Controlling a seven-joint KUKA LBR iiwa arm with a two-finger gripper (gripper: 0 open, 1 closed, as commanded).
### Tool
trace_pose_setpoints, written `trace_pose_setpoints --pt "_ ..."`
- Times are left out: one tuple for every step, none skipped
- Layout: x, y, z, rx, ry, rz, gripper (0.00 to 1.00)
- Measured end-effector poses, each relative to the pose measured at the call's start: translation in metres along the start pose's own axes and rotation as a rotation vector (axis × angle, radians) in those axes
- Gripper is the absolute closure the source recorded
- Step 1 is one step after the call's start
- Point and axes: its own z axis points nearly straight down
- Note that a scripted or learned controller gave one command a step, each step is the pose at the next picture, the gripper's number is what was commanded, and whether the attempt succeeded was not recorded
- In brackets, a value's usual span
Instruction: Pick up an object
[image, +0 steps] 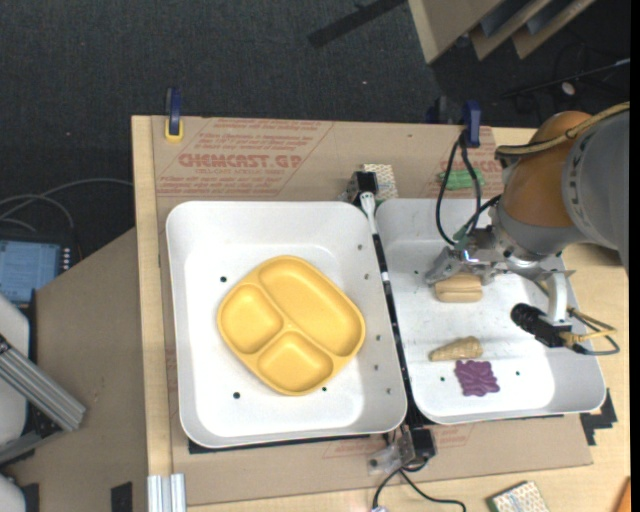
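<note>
In the right bin (570, 385) lie three small objects. A tan, bun-like piece (458, 290) sits toward the bin's far side. A second tan piece (456, 349), longer and tapered, lies nearer the front, and a purple bunch-shaped object (477, 378) is just in front of it. My gripper (466, 262) hangs low over the bin's far part, right behind and touching or nearly touching the bun-like piece. The grey and orange wrist (545, 195) covers most of the gripper from above. I see nothing lifted off the bin floor.
The left bin (190, 300) holds a yellow three-compartment plate (290, 323). A raised divider (385, 300) runs between the two bins. A black part with cables (540, 326) hangs off the arm over the right bin's right side. Cables and blue clamps (471, 122) stand behind the bins.
</note>
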Motion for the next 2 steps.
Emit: trace_pose_setpoints --pt "0.0 -0.002 -0.01 0.002 0.0 0.003 1.0" --pt "0.071 -0.038 -0.105 0.0 0.003 -0.004 1.0"
